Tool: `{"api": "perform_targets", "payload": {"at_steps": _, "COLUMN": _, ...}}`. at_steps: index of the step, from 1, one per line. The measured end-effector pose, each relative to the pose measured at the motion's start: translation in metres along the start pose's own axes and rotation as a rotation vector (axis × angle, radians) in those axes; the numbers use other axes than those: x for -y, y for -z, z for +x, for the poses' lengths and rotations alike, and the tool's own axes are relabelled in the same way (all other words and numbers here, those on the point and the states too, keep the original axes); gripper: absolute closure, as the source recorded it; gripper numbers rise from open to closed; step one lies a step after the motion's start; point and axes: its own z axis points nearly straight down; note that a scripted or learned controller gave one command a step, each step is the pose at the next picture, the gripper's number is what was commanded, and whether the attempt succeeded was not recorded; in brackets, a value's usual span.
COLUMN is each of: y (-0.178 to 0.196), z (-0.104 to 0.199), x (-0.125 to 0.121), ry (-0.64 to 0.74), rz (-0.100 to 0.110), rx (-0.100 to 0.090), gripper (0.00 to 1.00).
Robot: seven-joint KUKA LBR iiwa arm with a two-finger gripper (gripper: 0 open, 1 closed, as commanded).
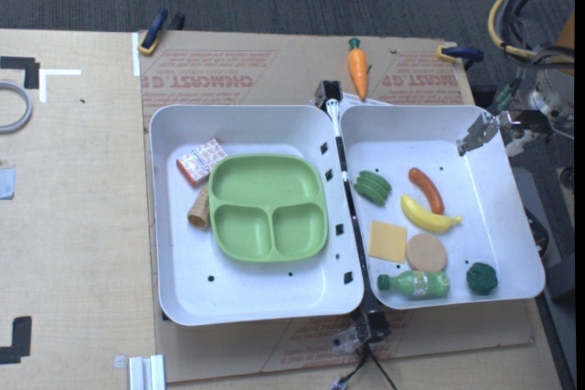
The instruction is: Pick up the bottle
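Note:
The bottle [416, 284] is green with a pale label. It lies on its side at the front edge of the right bin [507, 196], cap pointing left. My gripper [475, 134] hangs over the back right corner of that bin, far from the bottle and with nothing visibly in it. The arm reaches in from the right edge.
Around the bottle lie a tan round disc [427, 252], a yellow cheese square [388, 241], a broccoli [482, 278], a banana [430, 215], a red sausage [426, 189] and a green vegetable [373, 186]. The left bin holds a green divided plate [270, 207]. A carrot [356, 68] lies behind the bins.

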Motion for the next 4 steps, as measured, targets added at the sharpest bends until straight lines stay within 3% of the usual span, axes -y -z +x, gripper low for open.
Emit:
{"api": "perform_targets", "payload": {"at_steps": 1, "y": 0.010, "z": 0.000, "x": 0.000, "ry": 0.002, "rz": -0.001, "rx": 0.001, "gripper": 1.00}}
{"api": "perform_targets", "payload": {"at_steps": 2, "y": -0.032, "z": 0.072, "x": 0.035, "ry": 0.028, "rz": 0.000, "rx": 0.000, "gripper": 1.00}}
{"api": "perform_targets", "payload": {"at_steps": 3, "y": -0.048, "z": 0.185, "x": 0.065, "ry": 0.143, "rz": 0.001, "rx": 0.000, "gripper": 1.00}}
{"api": "perform_targets", "payload": {"at_steps": 4, "y": -0.008, "z": 0.248, "x": 0.103, "ry": 0.106, "rz": 0.001, "rx": 0.000, "gripper": 1.00}}
